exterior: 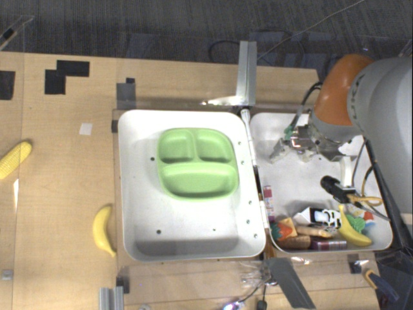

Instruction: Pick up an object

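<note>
While the gripper (292, 142) hovers over the right bin's (261, 129) far-left corner, whether it is spread or pressed together cannot be told. The toys (322, 228) crowd the near edge; the plastic banana (353, 231) looks light, stiff, best pinched mid-curve.

Setting: robotics lab, test cell. Evidence: pale wood desk (64, 192) carrying two shallow white bins, left bin (135, 192) and right bin (271, 124), set side by side in metal brackets. Industrial grey arm (381, 102) with orange band reaching in from right. Black marker shapes (64, 75) stuck on desk. Loose cable (322, 21) trailing over dark grey carpet (161, 11). Toy food props present: plastic corn (14, 160), banana (103, 230).
</note>
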{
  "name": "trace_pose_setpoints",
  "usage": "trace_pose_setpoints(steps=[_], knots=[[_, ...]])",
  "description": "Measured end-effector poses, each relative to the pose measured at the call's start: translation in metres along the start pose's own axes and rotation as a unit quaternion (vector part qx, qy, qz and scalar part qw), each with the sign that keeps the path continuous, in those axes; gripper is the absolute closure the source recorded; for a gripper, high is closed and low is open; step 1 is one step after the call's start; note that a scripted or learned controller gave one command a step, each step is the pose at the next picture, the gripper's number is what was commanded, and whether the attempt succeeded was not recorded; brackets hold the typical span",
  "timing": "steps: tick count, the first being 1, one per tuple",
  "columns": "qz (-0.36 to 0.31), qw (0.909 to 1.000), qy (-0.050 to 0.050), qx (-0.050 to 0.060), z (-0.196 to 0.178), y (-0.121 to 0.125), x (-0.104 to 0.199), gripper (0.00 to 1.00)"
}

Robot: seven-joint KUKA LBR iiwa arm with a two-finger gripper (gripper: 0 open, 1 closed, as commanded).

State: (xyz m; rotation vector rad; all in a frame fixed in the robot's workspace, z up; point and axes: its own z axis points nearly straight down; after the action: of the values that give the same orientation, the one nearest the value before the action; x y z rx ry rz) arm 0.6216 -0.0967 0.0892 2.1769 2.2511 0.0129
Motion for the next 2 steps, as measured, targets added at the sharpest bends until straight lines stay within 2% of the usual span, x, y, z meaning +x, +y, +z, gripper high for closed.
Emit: trace_pose_setpoints(steps=[1, 2], knots=[[0.107, 0.9943, -0.001, 0.001, 0.0, -0.025, -0.059, 0.0], [0.124, 0.9922, 0.0, 0.0, -0.002, -0.066, -0.047, 0.0]])
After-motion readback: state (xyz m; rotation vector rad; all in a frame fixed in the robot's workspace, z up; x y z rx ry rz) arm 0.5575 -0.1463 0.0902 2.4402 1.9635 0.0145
